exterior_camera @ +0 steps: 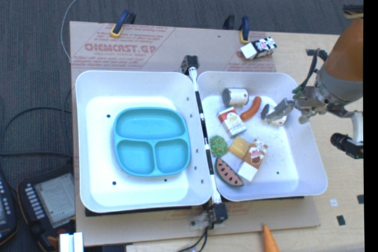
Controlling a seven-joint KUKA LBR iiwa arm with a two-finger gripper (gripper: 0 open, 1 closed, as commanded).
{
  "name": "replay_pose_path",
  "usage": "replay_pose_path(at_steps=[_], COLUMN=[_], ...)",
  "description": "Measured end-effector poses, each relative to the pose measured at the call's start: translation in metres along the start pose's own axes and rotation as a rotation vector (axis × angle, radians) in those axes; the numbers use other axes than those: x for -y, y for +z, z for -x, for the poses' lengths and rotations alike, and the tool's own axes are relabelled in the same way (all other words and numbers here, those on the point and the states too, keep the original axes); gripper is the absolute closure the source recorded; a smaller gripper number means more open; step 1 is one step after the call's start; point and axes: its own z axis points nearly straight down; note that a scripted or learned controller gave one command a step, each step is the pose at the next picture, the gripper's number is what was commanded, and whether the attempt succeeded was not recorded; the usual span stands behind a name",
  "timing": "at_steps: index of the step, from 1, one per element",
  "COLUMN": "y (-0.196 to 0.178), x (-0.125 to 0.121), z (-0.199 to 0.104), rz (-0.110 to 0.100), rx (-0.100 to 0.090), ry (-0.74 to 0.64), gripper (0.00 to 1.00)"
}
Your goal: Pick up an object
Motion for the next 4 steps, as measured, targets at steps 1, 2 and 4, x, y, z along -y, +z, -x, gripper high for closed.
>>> replay_pose_path(at_steps=[1,2,4], y=[0.086,0.077,0.097], x=[0.028,0.028,0.043], z=[-0.088,-0.088,-0.093], rz=[0.002,0.001,0.024], rx=[0.001,0.000,0.017], ry=[0.000,0.001,0.010], gripper=[0.00,1.00,0.00])
